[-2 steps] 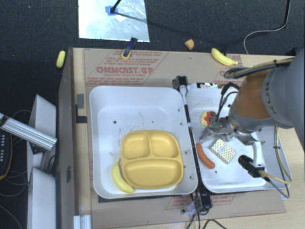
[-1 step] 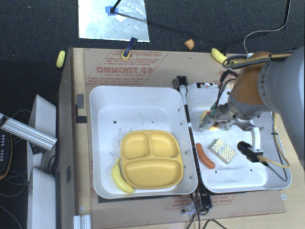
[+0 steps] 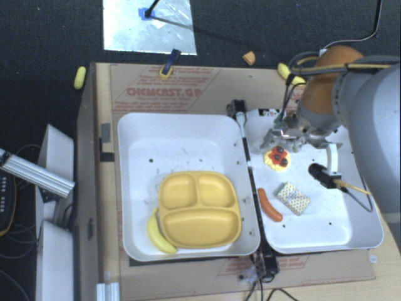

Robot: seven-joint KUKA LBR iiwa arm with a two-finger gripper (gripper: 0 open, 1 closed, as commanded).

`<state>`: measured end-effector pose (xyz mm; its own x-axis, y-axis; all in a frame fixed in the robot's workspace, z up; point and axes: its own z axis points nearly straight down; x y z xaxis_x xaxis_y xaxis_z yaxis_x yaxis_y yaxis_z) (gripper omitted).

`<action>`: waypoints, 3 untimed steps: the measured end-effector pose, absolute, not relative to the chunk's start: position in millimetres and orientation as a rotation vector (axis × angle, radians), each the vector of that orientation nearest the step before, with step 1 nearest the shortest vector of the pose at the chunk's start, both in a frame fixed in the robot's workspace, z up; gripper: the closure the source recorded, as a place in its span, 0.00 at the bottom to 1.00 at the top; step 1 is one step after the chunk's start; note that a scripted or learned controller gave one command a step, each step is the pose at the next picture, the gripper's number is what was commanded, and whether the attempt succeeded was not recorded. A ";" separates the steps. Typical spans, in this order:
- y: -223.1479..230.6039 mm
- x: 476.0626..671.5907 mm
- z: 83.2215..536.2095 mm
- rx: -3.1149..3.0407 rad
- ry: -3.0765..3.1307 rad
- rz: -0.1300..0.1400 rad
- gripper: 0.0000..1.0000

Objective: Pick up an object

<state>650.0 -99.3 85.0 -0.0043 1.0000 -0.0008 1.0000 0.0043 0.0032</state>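
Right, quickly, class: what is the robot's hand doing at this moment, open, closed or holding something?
Hand: cannot be told; it sits just above the small yellow and red toy.

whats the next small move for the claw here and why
Probably a short straight drop: the claw hangs over the right bin, just above the yellow and red toy. The orange sausage and patterned block lie farther toward the near edge.

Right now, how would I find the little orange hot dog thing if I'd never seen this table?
Look at the right white bin, the one the grey arm reaches into. Near its left wall, toward the front, lies the small orange sausage, slanted, just left of a checkered block. It is the long, thin, plain orange piece; the round yellow toy with red and dark spots sits farther back, under the tool.
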 end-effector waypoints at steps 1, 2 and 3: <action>-95.2 586.5 84.2 2.219 2.223 0.001 0.00; -89.3 644.0 85.1 2.215 2.224 0.003 0.00; -87.2 572.7 84.2 2.220 2.223 0.000 0.00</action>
<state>572.7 -87.2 84.2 -0.0013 1.0000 0.0001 1.0000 0.0013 0.0000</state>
